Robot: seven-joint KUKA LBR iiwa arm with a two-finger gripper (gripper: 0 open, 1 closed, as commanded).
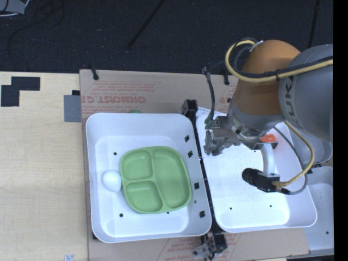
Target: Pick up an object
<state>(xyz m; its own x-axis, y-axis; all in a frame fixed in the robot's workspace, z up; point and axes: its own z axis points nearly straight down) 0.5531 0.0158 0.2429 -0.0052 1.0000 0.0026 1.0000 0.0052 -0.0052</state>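
Observation:
In the left bin (103,129) lies a green plate (155,178) with three compartments. A small white ball (112,180) rests against the plate's left edge. My gripper (213,142) hangs over the left edge of the right bin (261,216), close to the divider between the bins. The grey arm with its orange band covers the bin's upper part. A small orange-red thing (268,139) peeks out from under the wrist, mostly hidden. I see nothing held in the gripper.
A black clamp strip (197,167) runs along the divider between the two bins. Brown cardboard (125,94) lies under both bins. The pale bench top (38,173) stretches to the left.

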